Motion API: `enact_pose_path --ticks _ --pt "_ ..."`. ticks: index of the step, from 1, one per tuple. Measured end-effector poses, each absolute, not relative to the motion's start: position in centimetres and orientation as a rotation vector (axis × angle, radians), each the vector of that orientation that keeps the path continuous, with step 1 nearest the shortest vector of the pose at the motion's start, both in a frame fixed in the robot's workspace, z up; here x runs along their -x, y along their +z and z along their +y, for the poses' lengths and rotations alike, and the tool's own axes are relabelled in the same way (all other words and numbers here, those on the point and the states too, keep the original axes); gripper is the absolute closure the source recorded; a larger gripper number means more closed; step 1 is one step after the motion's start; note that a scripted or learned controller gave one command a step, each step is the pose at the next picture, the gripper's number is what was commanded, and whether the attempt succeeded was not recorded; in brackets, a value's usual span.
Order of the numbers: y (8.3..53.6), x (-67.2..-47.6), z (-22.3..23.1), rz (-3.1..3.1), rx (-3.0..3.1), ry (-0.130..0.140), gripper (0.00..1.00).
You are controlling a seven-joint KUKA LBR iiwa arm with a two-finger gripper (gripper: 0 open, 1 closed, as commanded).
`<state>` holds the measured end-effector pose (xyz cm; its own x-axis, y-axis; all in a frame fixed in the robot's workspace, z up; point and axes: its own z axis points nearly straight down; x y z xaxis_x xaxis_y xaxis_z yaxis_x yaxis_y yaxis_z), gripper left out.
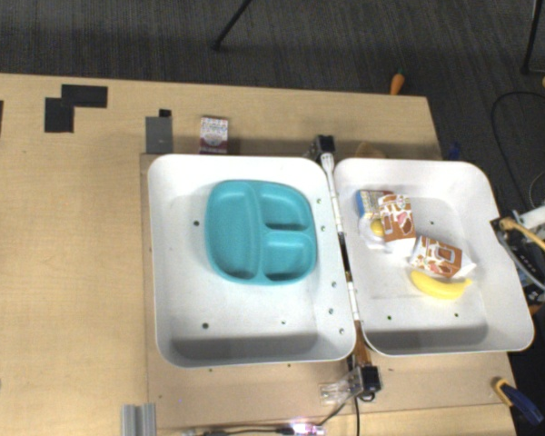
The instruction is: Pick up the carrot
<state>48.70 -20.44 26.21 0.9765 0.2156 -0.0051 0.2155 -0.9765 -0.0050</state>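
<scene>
Toward the right bin's [490,198] front edge lies a banana [439,285] beside snack packets [440,258]; the gripper's state cannot be told.

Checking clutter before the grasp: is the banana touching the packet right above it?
Touching. The camera view shows the lower packet lying over the upper edge of the banana in the right bin, no gap between them.

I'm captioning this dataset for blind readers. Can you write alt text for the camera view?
Two shallow white bins sit side by side on a wooden bench: the left bin holds a teal plastic divided tray, and the right bin holds two brown-and-white snack packets, the lower one overlapping a yellow banana.
</scene>
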Motion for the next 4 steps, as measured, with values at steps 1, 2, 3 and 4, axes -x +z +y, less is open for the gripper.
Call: enact_pose_path --ticks 1,2,3,4 --pt "26.5 -48.8 -20.5 -0.34 3.121 0.001 0.0" --pt "26.5 -48.8 -20.5 -0.34 3.121 0.001 0.0" --pt "20.4 -55.6 -20.2 -0.341 3.118 0.007 0.0" --pt "21.8 -55.7 -20.3 -0.364 3.117 0.003 1.0"
